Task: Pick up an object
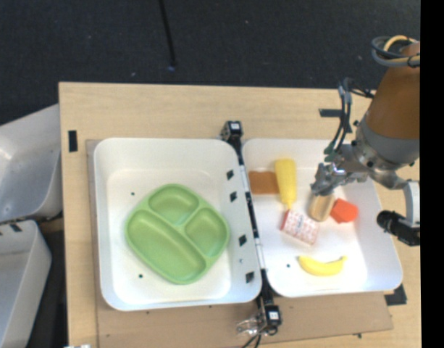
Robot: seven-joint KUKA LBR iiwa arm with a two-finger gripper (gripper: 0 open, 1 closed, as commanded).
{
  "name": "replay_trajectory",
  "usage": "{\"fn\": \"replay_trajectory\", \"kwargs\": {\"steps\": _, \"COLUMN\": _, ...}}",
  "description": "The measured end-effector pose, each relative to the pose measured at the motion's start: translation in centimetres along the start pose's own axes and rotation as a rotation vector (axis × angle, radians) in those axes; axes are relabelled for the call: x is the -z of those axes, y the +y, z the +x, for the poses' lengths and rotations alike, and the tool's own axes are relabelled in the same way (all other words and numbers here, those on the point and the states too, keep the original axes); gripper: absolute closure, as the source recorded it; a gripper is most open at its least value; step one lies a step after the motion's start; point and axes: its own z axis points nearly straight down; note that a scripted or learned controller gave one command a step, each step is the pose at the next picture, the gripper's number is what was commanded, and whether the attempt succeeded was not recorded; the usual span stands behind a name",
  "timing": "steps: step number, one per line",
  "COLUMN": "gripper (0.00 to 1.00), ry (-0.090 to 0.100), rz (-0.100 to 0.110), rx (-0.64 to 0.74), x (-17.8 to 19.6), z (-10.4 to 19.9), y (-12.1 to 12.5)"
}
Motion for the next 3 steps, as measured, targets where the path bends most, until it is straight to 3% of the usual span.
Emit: {"fn": "replay_trajectory", "kwargs": {"steps": 3, "gripper": 1.00, "ry": 0.000, "rz": -0.001, "rx": 0.002, "x": -0.6, "z": 13.1, "y": 9.1}}
